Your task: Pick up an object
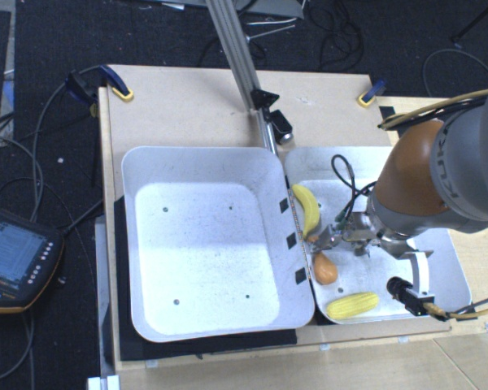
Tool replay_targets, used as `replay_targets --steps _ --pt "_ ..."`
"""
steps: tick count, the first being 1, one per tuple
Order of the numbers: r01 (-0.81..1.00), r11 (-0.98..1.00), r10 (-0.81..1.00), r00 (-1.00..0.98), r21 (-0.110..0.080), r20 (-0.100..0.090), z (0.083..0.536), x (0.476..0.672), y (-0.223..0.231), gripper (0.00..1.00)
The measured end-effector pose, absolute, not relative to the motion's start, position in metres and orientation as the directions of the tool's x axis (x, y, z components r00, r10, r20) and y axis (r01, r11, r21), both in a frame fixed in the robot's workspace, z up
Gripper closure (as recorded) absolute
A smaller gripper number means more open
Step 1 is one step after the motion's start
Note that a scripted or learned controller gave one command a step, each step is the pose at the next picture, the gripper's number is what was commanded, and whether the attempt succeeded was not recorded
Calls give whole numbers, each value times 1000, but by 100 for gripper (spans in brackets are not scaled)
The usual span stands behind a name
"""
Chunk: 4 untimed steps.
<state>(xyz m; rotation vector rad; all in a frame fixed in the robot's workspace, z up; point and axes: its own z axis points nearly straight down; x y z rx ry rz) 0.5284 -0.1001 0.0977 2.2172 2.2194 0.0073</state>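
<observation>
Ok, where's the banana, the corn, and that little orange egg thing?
banana [307,207]: camera view, middle of its curved yellow body.
corn [352,304]: camera view, middle of the yellow cob.
orange egg-shaped thing [326,271]: camera view, centre of its rounded side.

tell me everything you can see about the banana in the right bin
The banana is yellow, smooth-skinned and gently curved, likely a plastic toy by its even sheen. It lies flat on the floor of the right bin, close along the bin's left wall, running from upper left to lower right in the camera view. Its lower end darkens to a brownish tip near the gripper; whether they touch cannot be told. A small orange-brown object lies apart, below it.
</observation>
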Motion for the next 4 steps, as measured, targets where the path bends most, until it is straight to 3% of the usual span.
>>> replay_targets --steps 1,4 --pt "1000 1 1000 -1 8 0 109 529 -100 100" --pt "1000 0 1000 0 4 -1 250 517 -111 100"
